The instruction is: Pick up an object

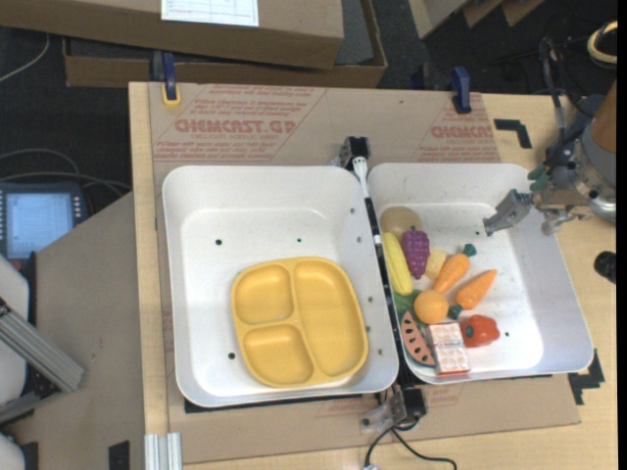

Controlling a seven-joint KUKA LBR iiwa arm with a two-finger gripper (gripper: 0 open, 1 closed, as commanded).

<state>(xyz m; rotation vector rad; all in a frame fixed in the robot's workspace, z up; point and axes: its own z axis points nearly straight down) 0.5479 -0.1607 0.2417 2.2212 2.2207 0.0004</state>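
- Two shallow white bins sit on a brown cardboard sheet (294,120) where we read "CHEMCAST GP" in red, printed twice.
- Our left bin (196,262) holds a yellow three-compartment plastic tray (299,321).
- Our right bin (549,311) holds toy food: yellow corn cob (397,262), purple grapes (416,250), orange carrot (473,289), small red-and-white carton (450,349) with unreadable print.
- Grey two-finger gripper (509,211) hovers above the right bin's upper right, clear of the food; whether it is parted, we cannot tell.

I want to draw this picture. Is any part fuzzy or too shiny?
In the camera view the toy food and yellow tray look sharp; the end effector at the right edge is a bit blurry; the white bins are bright with soft shadows, no strong glare.
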